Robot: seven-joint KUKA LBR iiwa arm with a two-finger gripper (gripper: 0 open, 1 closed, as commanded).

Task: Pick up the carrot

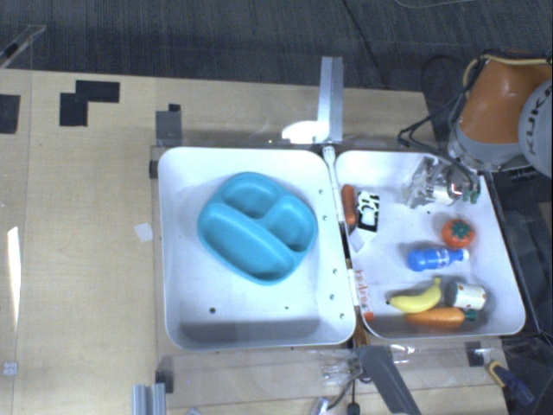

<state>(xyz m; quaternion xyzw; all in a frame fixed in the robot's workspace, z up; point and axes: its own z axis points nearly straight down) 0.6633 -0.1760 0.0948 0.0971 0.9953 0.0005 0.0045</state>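
The carrot [437, 317] lies flat along the front wall of the right bin [510, 271], orange with a green tip at its right end. It touches a yellow banana [416, 299] just behind it. My gripper [429, 185] hangs over the back of the right bin, far from the carrot, below the orange-banded wrist [501, 102]. Nothing shows between its fingers.
The right bin also holds a tomato [458, 233], a blue bottle [436, 258], a small can [467, 296], a red sausage [348, 206] and a black-and-white card [369, 212] by the left wall. A blue divided plate [257, 225] sits in the left bin [177, 258].
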